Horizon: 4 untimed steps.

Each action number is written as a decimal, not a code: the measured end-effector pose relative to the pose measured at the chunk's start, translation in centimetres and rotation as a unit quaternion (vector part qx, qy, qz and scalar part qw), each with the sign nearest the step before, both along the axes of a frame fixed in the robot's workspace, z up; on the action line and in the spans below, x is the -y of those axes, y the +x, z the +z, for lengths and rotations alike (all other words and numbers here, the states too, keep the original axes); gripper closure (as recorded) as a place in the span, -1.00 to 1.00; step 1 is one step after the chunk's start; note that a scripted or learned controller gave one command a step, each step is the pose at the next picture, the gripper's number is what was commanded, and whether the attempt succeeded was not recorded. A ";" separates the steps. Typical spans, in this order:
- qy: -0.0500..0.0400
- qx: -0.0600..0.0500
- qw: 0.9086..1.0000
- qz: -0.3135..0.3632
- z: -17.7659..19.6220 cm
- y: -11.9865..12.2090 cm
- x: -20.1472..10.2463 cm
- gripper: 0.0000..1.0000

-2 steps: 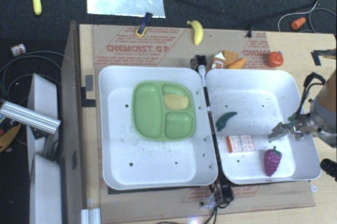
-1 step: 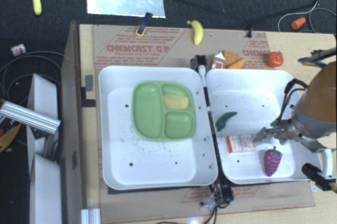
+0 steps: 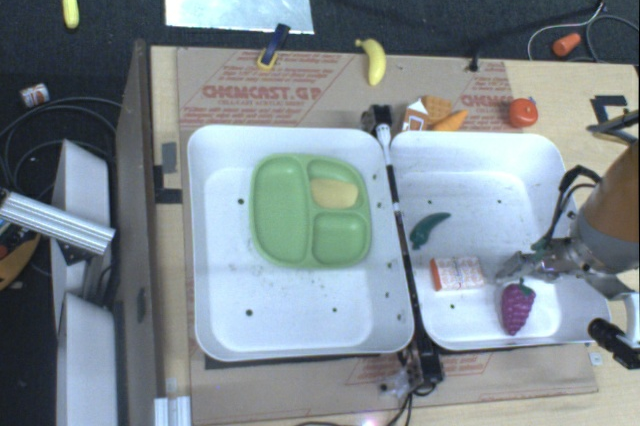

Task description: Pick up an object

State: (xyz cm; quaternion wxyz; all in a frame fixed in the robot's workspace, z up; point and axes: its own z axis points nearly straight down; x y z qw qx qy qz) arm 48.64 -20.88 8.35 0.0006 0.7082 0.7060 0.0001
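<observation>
Gripper [image 3: 528,266] above purple grapes [image 3: 516,306] in right bin [image 3: 480,146]; green tray [image 3: 310,211] left

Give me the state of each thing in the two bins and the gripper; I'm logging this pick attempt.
Green divided tray: flat in the left bin, a yellow piece in its upper right compartment.
Dark green pepper: lying loose in the right bin.
Small red and white box: lying flat.
Purple grape bunch: lying on the bin floor, not lifted.
Gripper: just above the grapes, holding nothing visible.

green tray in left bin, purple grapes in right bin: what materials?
Green tray: probably moulded plastic, matte; uniform colour, soft rounded compartment edges. Purple grapes: likely plastic or rubber toy; even purple, bumpy moulded surface, faint sheen. Neither look settles it.
</observation>
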 end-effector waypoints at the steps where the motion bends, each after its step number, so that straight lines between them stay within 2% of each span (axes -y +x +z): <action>1: -0.001 0.006 1.000 0.006 12.6 0.3 -3.9 -1.00; 2: 0.000 -0.002 1.000 0.001 5.4 -0.1 -0.8 -1.00; 3: 0.002 -0.001 1.000 0.006 4.7 0.1 -6.5 -1.00; 4: 0.000 0.000 1.000 0.000 0.0 0.0 -1.4 -1.00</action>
